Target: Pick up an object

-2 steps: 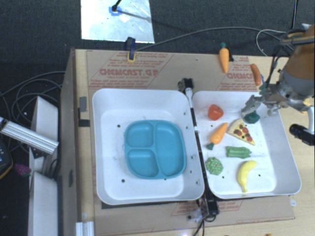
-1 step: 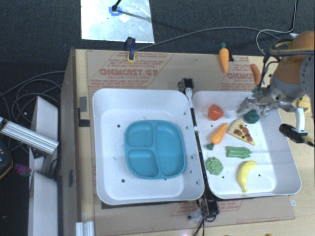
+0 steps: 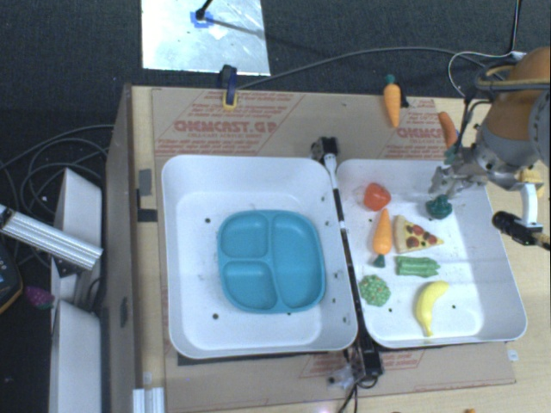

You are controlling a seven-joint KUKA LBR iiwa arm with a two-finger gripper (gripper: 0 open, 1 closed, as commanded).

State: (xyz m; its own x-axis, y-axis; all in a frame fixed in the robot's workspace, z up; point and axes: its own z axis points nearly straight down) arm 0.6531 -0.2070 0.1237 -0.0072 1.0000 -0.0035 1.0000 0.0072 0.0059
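Observation:
The right white bin [image 3: 495, 265] holds toy food: a red tomato [image 3: 376, 197], an orange carrot [image 3: 381, 231], a pizza slice [image 3: 415, 236], a green pea pod [image 3: 417, 267], a broccoli floret [image 3: 374, 290], a yellow banana [image 3: 430, 305] and a small dark green piece [image 3: 440, 206]. My gripper [image 3: 448, 183] hangs at the bin's far right part, just above and behind the dark green piece. Its tips sit close to that piece, and nothing is seen held between them.
The left white bin [image 3: 185, 188] holds a blue divided plate [image 3: 271, 260]. Outside the bins, on the cardboard at the back, lie a toy carrot [image 3: 393, 101] and an orange piece [image 3: 448, 128]. A black clamp [image 3: 327, 151] sits where the bins meet.

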